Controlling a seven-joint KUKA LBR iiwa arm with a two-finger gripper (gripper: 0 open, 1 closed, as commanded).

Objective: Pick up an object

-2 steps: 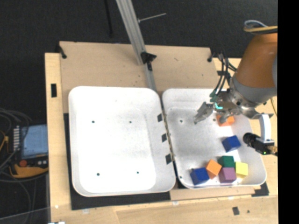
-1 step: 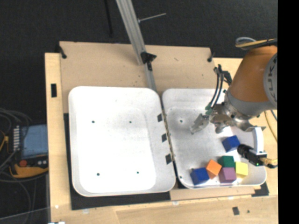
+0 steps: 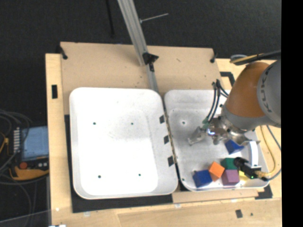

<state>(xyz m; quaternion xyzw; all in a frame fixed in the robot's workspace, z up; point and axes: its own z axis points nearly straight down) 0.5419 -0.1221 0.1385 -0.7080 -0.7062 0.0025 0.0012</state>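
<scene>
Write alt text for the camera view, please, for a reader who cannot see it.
A grey and orange arm reaches into the right bin, its hand low over the floor. Blue, orange, purple and green blocks cluster at the near edge.

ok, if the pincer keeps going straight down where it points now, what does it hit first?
Probably bare bin floor. The pincer points down and toward the left, over the right bin; the blue block and orange block sit nearer the front edge, off that line. Depth is unclear.

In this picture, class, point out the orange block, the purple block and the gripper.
orange block (image 3: pixel 217 170): camera view, on its top face.
purple block (image 3: pixel 231 177): camera view, on its top face.
gripper (image 3: pixel 196 138): camera view, at its fingertips.
</scene>
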